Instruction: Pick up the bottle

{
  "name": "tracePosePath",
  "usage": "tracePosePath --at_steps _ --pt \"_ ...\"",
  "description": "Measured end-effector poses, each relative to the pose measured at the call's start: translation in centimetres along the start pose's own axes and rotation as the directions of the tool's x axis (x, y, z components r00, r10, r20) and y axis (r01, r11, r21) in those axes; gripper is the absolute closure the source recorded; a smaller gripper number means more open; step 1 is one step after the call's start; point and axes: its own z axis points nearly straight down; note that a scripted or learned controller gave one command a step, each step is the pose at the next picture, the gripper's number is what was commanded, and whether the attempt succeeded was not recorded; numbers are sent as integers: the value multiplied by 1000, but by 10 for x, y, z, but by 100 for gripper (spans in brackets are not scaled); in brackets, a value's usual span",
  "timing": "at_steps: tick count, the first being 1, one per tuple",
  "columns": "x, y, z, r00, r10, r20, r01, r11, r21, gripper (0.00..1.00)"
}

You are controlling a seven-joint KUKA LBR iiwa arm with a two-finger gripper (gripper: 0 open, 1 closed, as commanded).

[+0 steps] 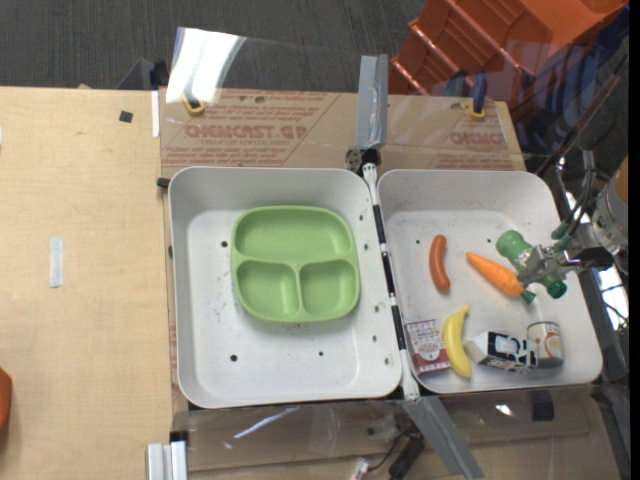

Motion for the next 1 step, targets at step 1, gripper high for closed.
tracePosePath --at_steps 1 --pt "69 88 6 997 74 1 -74 997 1 100"
